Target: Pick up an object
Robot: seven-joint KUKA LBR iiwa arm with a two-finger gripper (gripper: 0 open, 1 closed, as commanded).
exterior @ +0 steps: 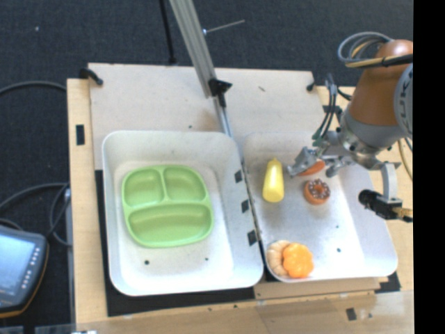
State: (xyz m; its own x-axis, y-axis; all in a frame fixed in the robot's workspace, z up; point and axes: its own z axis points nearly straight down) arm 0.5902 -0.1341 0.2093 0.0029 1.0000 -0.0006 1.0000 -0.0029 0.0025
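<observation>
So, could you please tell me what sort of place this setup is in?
Probably a robotics lab bench for pick-and-place trials: a grey and orange arm reaches over two white bins, toy food such as a yellow piece lies inside, and a handheld control pendant sits on the floor.

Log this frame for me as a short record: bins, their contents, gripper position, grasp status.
left bin: holds a green divided plate
right bin: yellow item, round orange-brown item, orange and pale cluster at the near edge
arm: reaches in from the right, over the right bin's far side
gripper: low over the bin, just above the round item; a thin orange piece shows at its fingers
grasp: cannot tell whether the piece is held
</observation>
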